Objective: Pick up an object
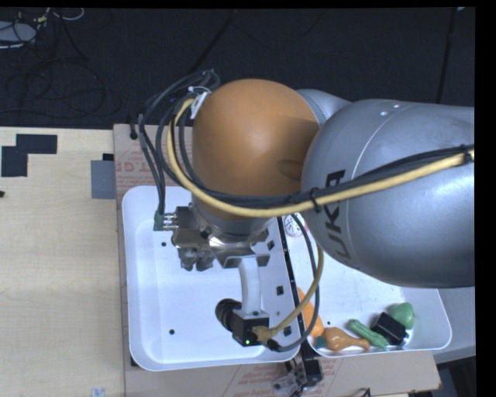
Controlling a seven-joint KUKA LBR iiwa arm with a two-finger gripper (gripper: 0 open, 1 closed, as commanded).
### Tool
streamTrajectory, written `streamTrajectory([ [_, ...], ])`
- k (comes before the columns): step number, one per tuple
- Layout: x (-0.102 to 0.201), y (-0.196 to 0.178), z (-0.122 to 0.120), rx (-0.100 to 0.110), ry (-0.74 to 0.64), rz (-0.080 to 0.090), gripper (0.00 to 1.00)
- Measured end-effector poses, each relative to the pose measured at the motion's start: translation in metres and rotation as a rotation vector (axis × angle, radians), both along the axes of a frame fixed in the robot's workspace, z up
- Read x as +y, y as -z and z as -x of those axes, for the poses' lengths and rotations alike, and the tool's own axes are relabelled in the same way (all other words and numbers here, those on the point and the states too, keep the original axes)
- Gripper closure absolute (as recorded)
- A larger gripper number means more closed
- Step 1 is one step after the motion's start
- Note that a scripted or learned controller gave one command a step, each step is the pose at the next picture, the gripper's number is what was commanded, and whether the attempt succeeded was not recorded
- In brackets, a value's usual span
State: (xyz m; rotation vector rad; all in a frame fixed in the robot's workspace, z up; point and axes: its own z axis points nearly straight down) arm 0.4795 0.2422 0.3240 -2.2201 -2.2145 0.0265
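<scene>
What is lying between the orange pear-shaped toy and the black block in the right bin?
In the camera view, a green stick-shaped object lies between the orange pear-shaped toy and the black block.

**A robotics lab bench**

A research lab is indicated. An industrial arm with exposed cabling is mounted over two white bins set on a plywood bench. Loose wires are seen against the dark backdrop beyond the bench's far edge.
</scene>
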Motion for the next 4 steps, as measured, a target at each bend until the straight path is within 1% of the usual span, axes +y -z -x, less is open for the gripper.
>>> streamTrajectory([
  [1,0.000,0.043,-0.062,-0.010,0.000,-0.003,1.00],
  [2,0.000,0.130,-0.132,-0.009,0.000,-0.004,1.00],
  [3,0.002,0.078,-0.166,-0.019,0.000,-0.008,1.00],
  [4,0.001,0.123,-0.063,0.000,-0.005,-0.004,1.00],
])
